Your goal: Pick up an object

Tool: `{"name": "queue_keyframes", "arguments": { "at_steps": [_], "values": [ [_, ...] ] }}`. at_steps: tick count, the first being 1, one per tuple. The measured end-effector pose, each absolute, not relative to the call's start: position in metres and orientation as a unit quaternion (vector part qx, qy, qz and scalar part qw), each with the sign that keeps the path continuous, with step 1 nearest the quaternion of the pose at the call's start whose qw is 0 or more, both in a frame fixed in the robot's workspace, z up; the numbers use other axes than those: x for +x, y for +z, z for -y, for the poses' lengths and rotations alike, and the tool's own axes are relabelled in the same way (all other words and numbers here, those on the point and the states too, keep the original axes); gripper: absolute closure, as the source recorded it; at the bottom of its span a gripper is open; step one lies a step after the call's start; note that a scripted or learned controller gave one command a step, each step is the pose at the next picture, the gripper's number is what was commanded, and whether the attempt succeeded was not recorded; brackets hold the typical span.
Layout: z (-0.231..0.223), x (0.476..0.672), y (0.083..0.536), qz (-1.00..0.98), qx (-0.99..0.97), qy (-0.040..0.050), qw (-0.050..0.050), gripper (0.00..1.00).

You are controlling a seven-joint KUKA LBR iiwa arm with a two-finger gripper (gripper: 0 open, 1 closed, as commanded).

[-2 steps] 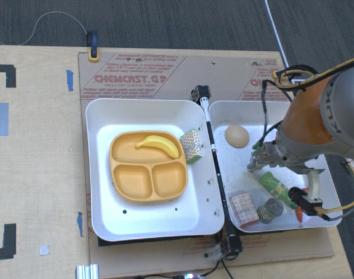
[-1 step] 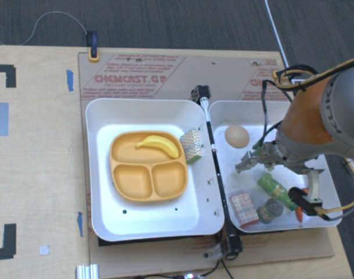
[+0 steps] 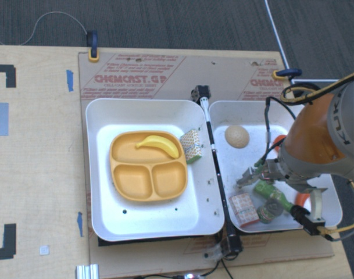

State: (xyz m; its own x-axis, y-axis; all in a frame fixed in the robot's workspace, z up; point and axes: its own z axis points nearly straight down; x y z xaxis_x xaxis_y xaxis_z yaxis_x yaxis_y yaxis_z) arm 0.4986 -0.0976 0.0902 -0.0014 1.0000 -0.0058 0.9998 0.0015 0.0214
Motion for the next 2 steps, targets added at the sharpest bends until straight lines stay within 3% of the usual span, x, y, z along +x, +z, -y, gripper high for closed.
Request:
{"name": "queue_keyframes", "arguments": {
  "at_steps": [1, 2],
  "values": [
    [0.102, 0.500, 0.101, -0.706, 0.708, 0.0045, 0.016, 1.00],
    [0.097, 0.576, 0.091, -0.707, 0.707, 0.0046, 0.008, 1.00]
  ]
}}
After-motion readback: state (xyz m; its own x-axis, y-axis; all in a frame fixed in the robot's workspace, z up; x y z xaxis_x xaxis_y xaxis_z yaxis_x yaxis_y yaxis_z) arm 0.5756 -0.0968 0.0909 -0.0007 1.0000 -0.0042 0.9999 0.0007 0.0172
